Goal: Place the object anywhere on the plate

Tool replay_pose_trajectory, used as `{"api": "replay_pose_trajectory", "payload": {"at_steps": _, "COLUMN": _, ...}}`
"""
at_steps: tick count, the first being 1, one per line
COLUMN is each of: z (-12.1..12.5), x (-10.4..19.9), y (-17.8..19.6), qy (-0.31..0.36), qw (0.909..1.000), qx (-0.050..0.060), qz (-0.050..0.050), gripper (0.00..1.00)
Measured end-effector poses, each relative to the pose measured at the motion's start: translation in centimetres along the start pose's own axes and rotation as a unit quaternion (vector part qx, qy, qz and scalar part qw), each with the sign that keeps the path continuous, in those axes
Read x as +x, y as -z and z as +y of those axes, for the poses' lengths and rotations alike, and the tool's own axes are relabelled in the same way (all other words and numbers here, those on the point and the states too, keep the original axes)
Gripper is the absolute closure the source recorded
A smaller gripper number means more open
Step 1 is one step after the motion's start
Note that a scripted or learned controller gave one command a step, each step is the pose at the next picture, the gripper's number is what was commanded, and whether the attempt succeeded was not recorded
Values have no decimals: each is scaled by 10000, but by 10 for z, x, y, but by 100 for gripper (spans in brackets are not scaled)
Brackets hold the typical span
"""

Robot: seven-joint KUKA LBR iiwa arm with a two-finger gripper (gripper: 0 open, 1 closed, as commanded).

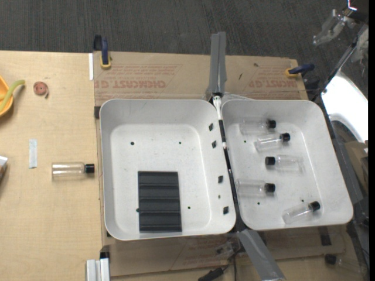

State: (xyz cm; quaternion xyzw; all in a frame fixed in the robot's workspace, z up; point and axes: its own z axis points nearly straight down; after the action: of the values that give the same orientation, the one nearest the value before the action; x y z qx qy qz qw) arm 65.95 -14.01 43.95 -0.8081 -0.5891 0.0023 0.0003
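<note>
Five clear vials (258,126) with black caps are lying on their sides in the right bin (328,157), scattered, none touching another. Any one could be serving as the object.

Judged from their look, they are light, rigid and smooth-walled, so they are likely to be rolling or slipping under a poor pinch, and may be cracking if squeezed hard. The best hold appears to be across the body at mid-length, square to the long axis. The lowest vial (299,213) is lying near the bin's front wall, leaving less room there.

The plate (158,202), dark and ribbed, is sitting flat in the left bin (117,122), toward its front, with nothing on it.

A pale metal part at the top right corner may be the gripper (335,29). The view is too poor there, and I cannot tell its state.
</note>
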Motion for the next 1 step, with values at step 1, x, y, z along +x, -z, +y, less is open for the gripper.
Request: {"api": "replay_pose_trajectory", "payload": {"at_steps": 1, "z": 20, "x": -63, "y": 0, "qy": -484, "qw": 9988, "qx": 0, "qz": 3, "gripper": 0}}
